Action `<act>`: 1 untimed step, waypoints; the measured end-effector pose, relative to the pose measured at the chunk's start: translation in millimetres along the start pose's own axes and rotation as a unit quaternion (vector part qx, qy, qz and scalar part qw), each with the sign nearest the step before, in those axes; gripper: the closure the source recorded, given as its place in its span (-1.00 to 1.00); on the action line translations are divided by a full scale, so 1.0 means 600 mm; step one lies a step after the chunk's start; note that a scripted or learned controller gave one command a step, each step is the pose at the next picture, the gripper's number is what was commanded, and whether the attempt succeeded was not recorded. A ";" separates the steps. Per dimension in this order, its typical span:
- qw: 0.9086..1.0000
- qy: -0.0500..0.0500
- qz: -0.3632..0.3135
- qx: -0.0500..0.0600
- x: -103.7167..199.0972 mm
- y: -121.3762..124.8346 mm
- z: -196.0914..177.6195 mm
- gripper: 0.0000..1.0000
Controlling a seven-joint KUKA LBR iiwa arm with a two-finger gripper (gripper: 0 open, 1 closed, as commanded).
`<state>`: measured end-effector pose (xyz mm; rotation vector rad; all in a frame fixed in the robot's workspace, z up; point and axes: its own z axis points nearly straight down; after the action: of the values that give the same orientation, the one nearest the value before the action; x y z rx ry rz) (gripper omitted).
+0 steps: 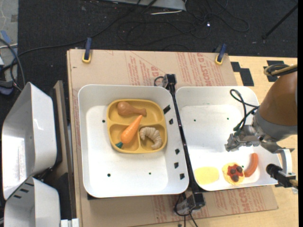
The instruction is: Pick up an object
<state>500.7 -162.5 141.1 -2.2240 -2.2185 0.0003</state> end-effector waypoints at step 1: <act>1.000 -0.001 -0.003 -0.003 0.000 0.011 -0.104 1.00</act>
<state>507.4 -162.4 203.4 -2.2220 -2.2296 -0.0045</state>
